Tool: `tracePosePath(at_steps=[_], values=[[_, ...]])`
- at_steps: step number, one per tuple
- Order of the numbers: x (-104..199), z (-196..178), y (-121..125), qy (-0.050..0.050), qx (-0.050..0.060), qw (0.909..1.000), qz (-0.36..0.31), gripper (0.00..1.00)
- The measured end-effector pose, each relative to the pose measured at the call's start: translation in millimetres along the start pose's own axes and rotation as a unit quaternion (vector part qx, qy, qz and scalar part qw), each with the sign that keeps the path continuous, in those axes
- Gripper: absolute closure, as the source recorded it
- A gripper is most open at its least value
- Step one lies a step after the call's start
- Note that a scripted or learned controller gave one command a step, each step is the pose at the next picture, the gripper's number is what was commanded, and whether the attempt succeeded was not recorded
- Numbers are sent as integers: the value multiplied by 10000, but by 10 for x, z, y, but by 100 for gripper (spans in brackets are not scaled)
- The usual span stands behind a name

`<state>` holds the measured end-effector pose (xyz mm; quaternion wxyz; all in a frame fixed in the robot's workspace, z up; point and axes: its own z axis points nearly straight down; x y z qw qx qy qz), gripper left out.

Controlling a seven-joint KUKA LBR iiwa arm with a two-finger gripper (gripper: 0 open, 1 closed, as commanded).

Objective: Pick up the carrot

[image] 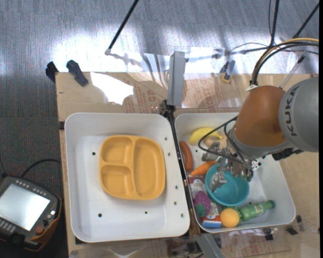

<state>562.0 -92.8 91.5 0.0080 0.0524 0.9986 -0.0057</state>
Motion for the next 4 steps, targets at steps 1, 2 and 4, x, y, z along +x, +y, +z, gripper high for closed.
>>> tracePosePath(at_steps=[1, 2, 4], values=[[-1, 12, 113, 26, -49, 9978, 665, 0], [-69, -182, 86, -69, -25, 9979, 641, 100], [-454, 48, 129, 85, -52, 9960, 889, 0]])
